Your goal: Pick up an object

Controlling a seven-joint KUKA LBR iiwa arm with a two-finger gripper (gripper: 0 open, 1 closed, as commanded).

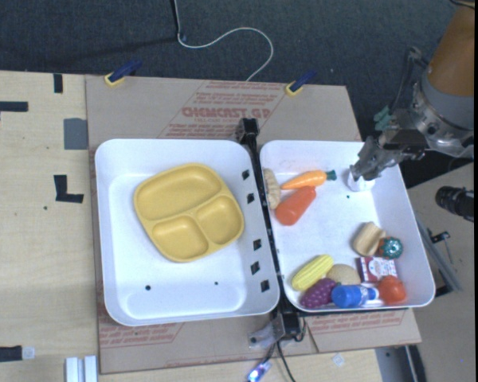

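Note:
My gripper (365,170) hangs low over the far right corner of the right bin (346,217), just right of the leaf end of an orange toy carrot (303,180). A small white object (355,184) lies directly beneath its tip. Whether the gripper touches it is unclear. An orange-red toy vegetable (295,205) lies beside the carrot, with a beige piece (271,188) at the bin's left wall. At the near end sit a yellow corn cob (312,271), purple grapes (319,293), a blue bottle (350,296), a red tomato (392,290), a red carton (376,269), a tan bread piece (368,237) and a teal ball (392,248).
The left bin (119,237) holds a yellow divided plate (189,211). A black divider (257,213) runs between the two bins. A white cable (223,38) loops over the dark floor behind the bench.

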